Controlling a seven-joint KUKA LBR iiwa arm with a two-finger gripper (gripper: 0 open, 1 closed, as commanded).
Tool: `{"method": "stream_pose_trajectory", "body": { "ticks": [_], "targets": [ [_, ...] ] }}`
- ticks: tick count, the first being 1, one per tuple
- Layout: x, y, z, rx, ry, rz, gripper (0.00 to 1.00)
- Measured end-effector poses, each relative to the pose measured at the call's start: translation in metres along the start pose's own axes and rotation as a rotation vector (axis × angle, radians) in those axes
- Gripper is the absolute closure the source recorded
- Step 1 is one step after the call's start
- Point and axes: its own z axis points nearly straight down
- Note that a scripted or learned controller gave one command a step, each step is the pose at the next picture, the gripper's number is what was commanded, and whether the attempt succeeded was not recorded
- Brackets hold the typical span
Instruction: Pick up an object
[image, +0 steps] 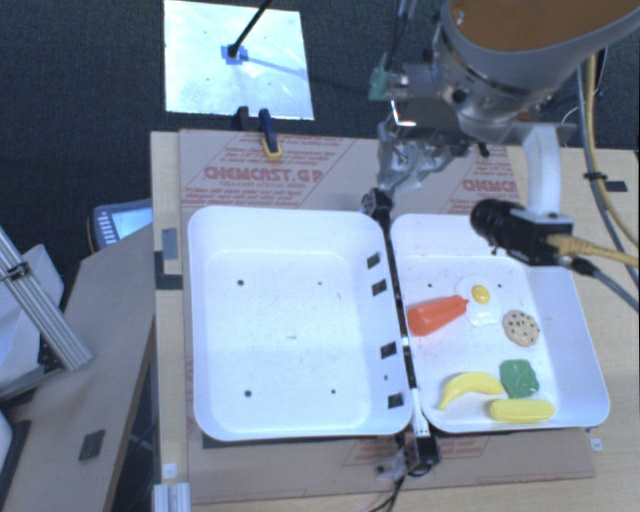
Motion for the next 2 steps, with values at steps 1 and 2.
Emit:
{"method": "stream_pose_trajectory", "body": {
  "ticks": [1, 2],
  "targets": [
    [0.013, 0.039, 0.000, -0.001, -0.002, 0.005, 1.00],
    [0.012, 0.037, -0.012, -0.003, -0.001, 0.003, 1.00]
  ]
}}
